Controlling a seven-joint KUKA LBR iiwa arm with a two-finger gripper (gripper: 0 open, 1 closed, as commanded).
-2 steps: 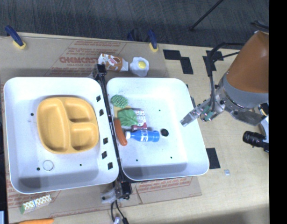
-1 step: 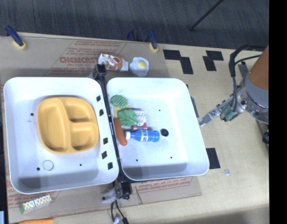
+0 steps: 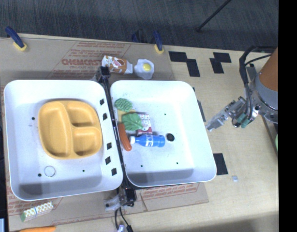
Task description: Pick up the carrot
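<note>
Two white bins: the left one [image 3: 22, 105] holds a yellow divided tray [image 3: 70, 128]; the right one [image 3: 187, 105] holds the carrot [image 3: 124, 137], beside a blue bottle [image 3: 149, 140]. End effector [image 3: 215, 123] hangs outside; grip state unclear.

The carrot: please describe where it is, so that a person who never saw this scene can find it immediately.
Look at the right white bin, along its left wall where it meets the other bin. The carrot lies there, a slim orange-red stick running up and down the view. The blue bottle touches its lower end and green leafy pieces sit above; it alone is orange.
</note>
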